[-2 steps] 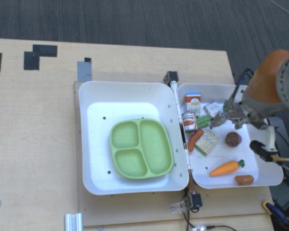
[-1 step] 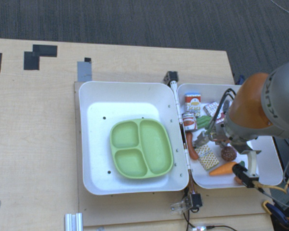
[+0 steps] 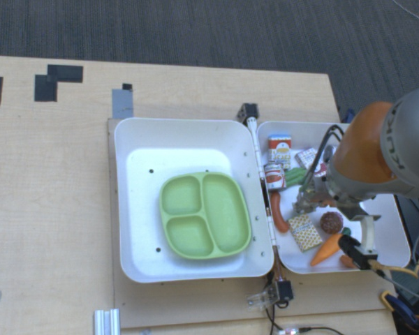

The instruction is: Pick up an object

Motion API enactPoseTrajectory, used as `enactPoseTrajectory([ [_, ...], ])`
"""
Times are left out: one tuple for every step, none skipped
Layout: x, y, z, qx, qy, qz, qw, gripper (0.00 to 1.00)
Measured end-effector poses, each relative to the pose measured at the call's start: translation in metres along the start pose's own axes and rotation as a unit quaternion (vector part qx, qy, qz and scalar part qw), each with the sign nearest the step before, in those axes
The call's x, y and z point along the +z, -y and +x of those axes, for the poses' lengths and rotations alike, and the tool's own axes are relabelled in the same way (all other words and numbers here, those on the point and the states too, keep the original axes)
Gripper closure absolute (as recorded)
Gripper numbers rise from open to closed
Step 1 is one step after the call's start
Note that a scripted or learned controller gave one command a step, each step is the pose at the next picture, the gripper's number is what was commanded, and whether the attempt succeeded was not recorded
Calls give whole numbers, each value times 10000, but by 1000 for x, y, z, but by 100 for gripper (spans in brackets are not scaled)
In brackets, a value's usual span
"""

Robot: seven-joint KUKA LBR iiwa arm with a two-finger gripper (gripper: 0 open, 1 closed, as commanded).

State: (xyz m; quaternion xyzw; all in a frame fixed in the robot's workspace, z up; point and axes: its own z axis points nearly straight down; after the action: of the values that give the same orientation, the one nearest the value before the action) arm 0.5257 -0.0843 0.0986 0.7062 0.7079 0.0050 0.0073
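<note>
Reaching into the right bin [image 3: 398, 246], we position the gripper [image 3: 309, 202] low above the checkered packet [image 3: 306, 232], carrot [image 3: 325, 249] and sausage [image 3: 279, 216], though its grasp state cannot be determined.

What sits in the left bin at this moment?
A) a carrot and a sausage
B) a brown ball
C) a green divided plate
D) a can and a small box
C: the green divided plate lies alone in the left bin, while the carrot and the other small items are in the right bin.
</note>
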Motion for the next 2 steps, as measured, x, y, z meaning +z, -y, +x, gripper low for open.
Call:
enactPoseTrajectory([
  [0, 0, 0, -2, -1, 3, 10000, 0],
  [-10, -1, 1, -8, -4, -10, 10000, 100],
])
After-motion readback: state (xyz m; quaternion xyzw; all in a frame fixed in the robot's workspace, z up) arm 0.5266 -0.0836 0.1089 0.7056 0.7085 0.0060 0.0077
